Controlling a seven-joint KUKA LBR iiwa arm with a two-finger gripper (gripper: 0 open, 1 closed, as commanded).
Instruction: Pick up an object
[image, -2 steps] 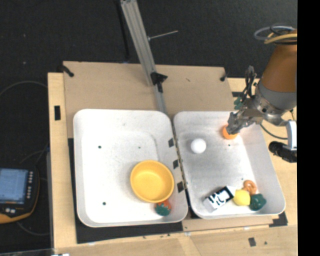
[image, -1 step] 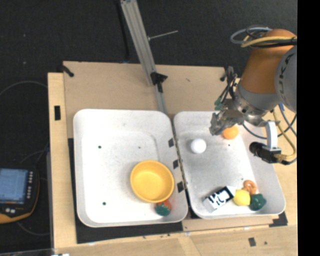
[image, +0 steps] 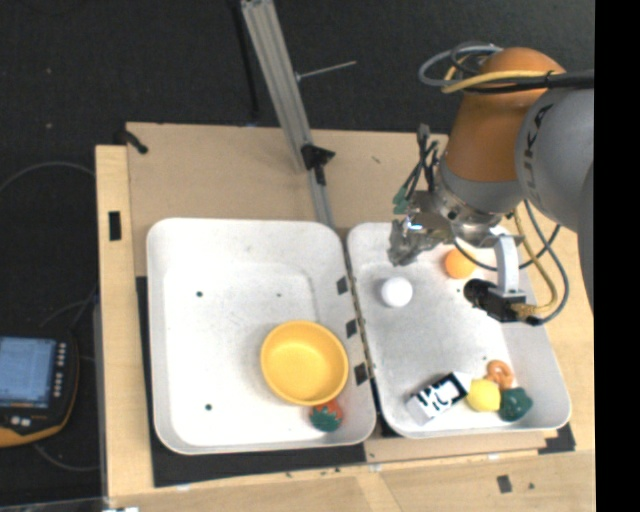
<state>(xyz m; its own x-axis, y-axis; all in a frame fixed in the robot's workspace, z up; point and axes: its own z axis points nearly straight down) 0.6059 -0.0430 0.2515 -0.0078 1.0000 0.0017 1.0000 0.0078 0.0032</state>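
My gripper (image: 407, 240) hangs over the far left part of the right bin (image: 535, 345), under the orange wrist band. A white ball (image: 397, 292) lies just in front of it, apart from it. An orange ball (image: 459, 264) sits to the gripper's right, partly hidden by the wrist. At the bin's near edge lie a black and white block (image: 437, 396), a yellow piece (image: 484, 397), an orange ring-like piece (image: 499, 373) and a dark green piece (image: 516, 404). Nothing shows between the fingers.
The left bin (image: 200, 300) holds a yellow bowl (image: 304, 361) with a small green and red toy (image: 327, 416) at its near side. A metal pole (image: 290, 110) slants down to the bins' shared far edge. A black part (image: 490, 298) on the arm overhangs the right bin.
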